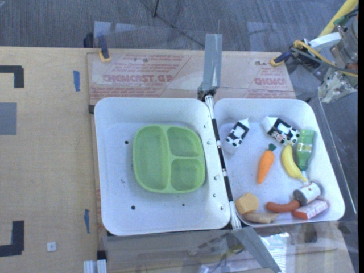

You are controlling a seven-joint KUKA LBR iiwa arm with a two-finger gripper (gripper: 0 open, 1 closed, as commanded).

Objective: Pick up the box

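Observation:
Two black-and-white cow-patterned cartons lie in the right bin (318, 124): one (236, 135) near its left wall, the other (282, 131) at the upper middle. In that bin's lower right corner lies a small red and white box (310, 210), flat on the floor. The gripper (332, 87) hangs outside the bins, above and to the right of the right bin's top right corner, well apart from all the objects. Yellow cables and grey wrist parts crowd around it.
The right bin also holds a carrot (265, 164), a banana (291, 162), a green bottle (305, 147), a sausage (281, 206), a small can (307, 193) and bread pieces (248, 203). A green divided plate (169, 158) sits in the left bin (108, 152).

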